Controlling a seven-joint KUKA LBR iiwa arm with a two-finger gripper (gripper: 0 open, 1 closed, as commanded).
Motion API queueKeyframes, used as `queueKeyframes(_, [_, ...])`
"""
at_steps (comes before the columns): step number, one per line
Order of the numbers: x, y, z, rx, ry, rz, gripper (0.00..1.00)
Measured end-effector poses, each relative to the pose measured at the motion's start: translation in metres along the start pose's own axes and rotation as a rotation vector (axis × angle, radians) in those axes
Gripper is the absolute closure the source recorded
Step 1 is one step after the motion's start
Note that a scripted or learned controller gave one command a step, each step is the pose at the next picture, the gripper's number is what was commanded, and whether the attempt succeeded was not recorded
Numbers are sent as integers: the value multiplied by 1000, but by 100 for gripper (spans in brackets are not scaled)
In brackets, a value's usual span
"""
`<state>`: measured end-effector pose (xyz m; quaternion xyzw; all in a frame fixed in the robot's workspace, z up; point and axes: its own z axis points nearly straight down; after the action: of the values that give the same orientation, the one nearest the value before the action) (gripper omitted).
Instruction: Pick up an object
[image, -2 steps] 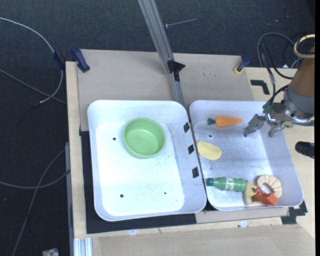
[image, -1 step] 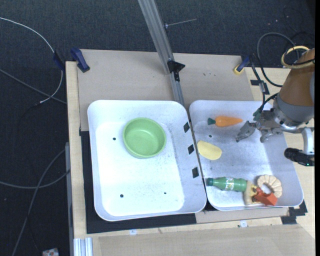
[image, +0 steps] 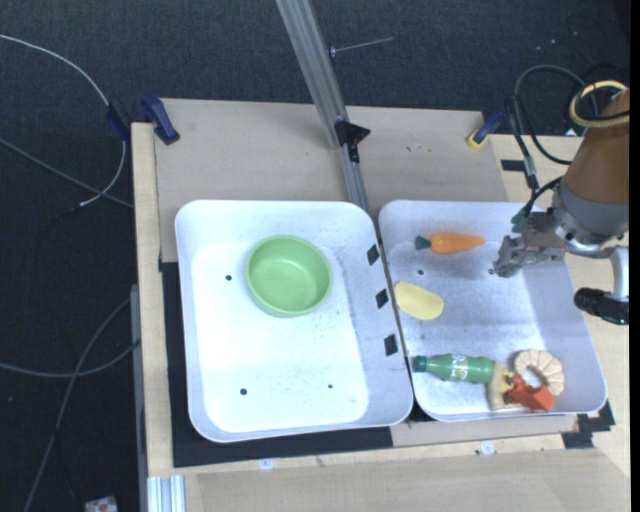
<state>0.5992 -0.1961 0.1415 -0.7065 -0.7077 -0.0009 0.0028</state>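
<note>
While fingers (image: 506, 262) hover, carrot (image: 452, 242) lies crosswise (tip right).

Right bin: carrot (image: 452, 242) at back; yellow piece (image: 418, 300) near left wall; green bottle (image: 455, 368) lying flat — beside shrimp (image: 528, 380), front.

Left bin: green bowl (image: 289, 275), upright.

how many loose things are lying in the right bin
4, maybe more in the cluster. A toy carrot at the far side, a yellow piece near the left wall, a green bottle at the near edge, and a tan-and-red shrimp-like toy in the near right corner.
</note>
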Motion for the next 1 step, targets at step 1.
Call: queueKeyframes(1, [1, 6, -66, -11, -6, 0, 100])
